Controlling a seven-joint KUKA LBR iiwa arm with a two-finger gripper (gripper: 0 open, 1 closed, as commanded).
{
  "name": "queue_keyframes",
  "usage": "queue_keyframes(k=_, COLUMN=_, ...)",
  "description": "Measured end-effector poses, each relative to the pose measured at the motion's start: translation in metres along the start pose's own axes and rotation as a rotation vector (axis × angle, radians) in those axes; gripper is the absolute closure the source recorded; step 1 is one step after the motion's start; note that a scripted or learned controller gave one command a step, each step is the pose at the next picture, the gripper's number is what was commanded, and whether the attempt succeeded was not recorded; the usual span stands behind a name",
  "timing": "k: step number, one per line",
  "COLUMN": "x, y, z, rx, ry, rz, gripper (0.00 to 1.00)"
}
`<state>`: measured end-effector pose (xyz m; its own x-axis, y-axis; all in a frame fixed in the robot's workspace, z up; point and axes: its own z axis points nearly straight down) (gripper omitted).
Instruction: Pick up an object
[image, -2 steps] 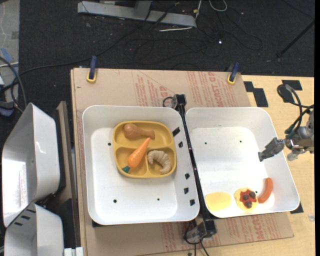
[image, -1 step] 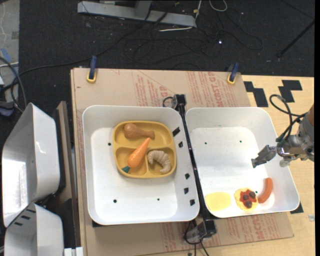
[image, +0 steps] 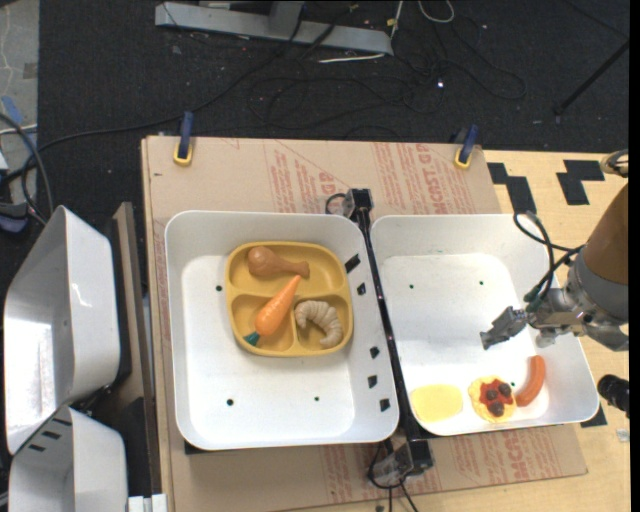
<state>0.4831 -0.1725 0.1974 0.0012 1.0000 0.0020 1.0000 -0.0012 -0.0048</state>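
- White plastic right bin (image: 440, 280) serves as our landmark; it sits on the cardboard-topped bench (image: 300, 170), touching the left bin (image: 200, 330) along a shared black divider.
- Gripper (image: 503, 330) reaches in over the right bin's right wall and hangs above bare floor in the bin's right-middle. We cannot tell whether it is open or closed at this angle; we see nothing between its tips.
- We judge this placement as an approach pose: the candidate objects lie just nearer the bin's front wall than the gripper, so a short move toward that wall would put it over them.
- Contents of the right bin, all along its front wall: a pale yellow flat piece (image: 437, 402) toward the divider, a small yellow disc with red and dark toppings (image: 492, 397) beside it, and an orange-red sausage (image: 531, 381) tilted, nearest the right wall and closest to the gripper.
- Sausage looks to us the likeliest target; it is apart from the gripper, not yet touched.
- Beyond the divider, the left bin holds a yellow sectioned plate (image: 240, 300): drumstick (image: 276, 263) in the far compartment, carrot (image: 277, 308) in the compartment farthest from the right bin, shrimp-like piece (image: 320, 320) in the compartment nearest the right bin.
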Motion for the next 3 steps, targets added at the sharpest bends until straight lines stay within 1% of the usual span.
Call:
queue_keyframes(k=1, x=-0.006, y=0.000, z=0.062, rx=0.000, ry=0.000, rz=0.001, gripper=0.00)
queue_keyframes(k=2, x=-0.006, y=0.001, z=0.048, rx=-0.005, ry=-0.002, rz=0.001, gripper=1.00)
queue_keyframes(k=3, x=0.000, y=0.010, z=-0.007, rx=-0.010, ry=-0.004, rz=-0.006, gripper=1.00)
